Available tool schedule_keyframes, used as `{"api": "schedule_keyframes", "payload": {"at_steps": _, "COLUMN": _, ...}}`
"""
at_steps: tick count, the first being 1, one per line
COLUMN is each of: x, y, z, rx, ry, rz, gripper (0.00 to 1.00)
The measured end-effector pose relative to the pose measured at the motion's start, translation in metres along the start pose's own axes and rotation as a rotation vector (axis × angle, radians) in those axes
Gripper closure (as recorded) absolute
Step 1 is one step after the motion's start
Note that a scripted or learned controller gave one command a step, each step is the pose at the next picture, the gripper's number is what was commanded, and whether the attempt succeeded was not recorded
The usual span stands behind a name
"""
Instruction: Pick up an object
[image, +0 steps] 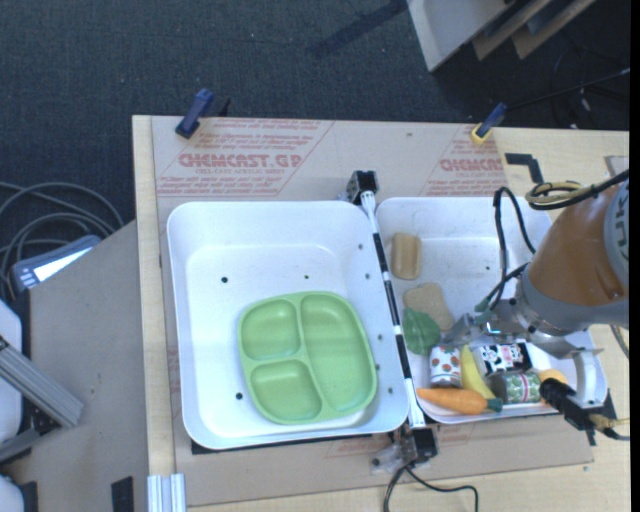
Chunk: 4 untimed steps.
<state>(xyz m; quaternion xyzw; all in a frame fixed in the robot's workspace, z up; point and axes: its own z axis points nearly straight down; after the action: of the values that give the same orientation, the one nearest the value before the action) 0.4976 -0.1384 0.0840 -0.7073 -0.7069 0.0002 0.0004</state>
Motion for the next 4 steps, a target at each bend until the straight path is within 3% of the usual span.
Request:
{"api": "schedule_keyframes", "payload": {"at_steps": 1, "x": 0.019, "y": -0.016, "z": -0.005, "rx": -0.01, "ry": -0.002, "rz": -0.001, "gripper": 0.0}}
{"api": "schedule_keyframes", "payload": {"at_steps": 2, "x": -0.032, "y": 0.155, "z": -0.034, "rx": -0.004, "ry": -0.002, "rz": -0.002, "gripper": 0.0}}
{"api": "schedule_keyframes", "payload": {"at_steps": 3, "x": -0.087, "y": 0.103, "z": -0.066, "rx": 0.0, "ry": -0.001, "rz": 0.001, "gripper": 0.0}}
{"api": "schedule_keyframes", "payload": {"at_steps": 4, "x": -0.043, "y": 0.026, "z": -0.085, "rx": -0.001, "ry": 0.0, "rz": -0.001, "gripper": 0.0}}
